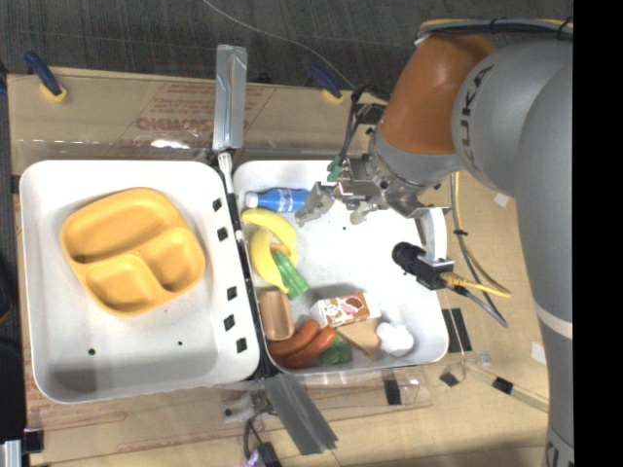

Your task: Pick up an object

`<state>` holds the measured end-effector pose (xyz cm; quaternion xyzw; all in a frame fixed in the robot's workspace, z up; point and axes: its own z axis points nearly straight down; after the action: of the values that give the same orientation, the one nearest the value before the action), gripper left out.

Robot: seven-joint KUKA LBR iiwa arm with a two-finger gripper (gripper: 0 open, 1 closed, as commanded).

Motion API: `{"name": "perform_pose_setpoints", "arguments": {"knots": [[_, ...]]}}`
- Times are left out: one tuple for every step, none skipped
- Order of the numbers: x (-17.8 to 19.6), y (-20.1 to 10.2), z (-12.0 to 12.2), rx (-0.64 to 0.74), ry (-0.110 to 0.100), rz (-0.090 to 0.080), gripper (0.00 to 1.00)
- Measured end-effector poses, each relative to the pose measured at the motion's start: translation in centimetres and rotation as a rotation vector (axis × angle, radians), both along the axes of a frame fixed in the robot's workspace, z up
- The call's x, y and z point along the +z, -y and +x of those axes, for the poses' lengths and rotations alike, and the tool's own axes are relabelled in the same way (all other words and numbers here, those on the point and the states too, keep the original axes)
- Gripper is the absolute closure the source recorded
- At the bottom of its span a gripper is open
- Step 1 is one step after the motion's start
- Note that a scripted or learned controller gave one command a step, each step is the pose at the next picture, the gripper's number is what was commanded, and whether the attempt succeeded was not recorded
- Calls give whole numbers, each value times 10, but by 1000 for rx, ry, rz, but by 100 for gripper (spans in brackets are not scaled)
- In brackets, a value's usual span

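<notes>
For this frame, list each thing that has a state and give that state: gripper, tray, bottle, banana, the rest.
gripper: above the right bin, nothing between its fingers
yellow tray: upright in left bin, compartments bare
water bottle: lying on its side
banana: lying flat, unpeeled
sausage: lying at front wall

"KUKA" lettering runs down grey arm [506, 115] at right. Faint red printing on cardboard sheet [185, 105] beyond left bin, illegible. Small carton [343, 311] bears picture, wording unreadable.

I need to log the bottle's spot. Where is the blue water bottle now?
The water bottle lies on its side at the far left corner of the right bin, just above the banana and left of the gripper.
</notes>
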<state>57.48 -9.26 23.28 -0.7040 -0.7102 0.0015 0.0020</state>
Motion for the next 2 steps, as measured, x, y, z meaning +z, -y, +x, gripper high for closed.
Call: {"name": "perform_pose_setpoints", "arguments": {"knots": [[-110,-1,17,-176,-9,-1,0],[-136,5,12,115,16,-7,0]]}}
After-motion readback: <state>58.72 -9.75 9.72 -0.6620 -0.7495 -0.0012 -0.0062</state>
